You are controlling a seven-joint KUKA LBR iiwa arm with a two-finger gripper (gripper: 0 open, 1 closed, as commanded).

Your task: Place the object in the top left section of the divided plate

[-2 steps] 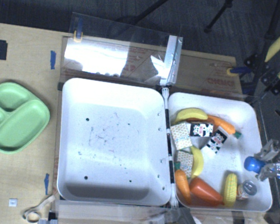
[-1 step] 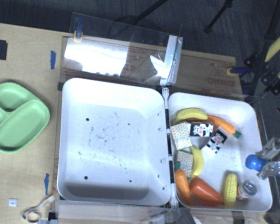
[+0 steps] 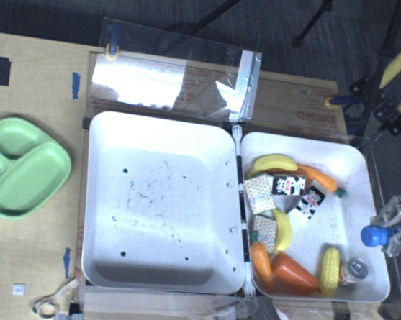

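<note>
Green divided plate (image 3: 60, 154) sits on the counter (image 3: 38, 63), just left of the left bin (image 3: 102, 136). Its top left section (image 3: 16, 137) is bare, so the drop is not yet done.

Right bin (image 3: 352, 163), touching the left bin's far side, holds the clutter: bananas (image 3: 276, 163), carrots (image 3: 319, 179), corn (image 3: 330, 269), cow-patterned pieces (image 3: 289, 185). The object is presumably one of these; the task doesn't name it.

Gripper (image 3: 397, 216) is well right of the left bin. Cannot tell whether it's open or closed. Probably staged there for a pick.
</note>
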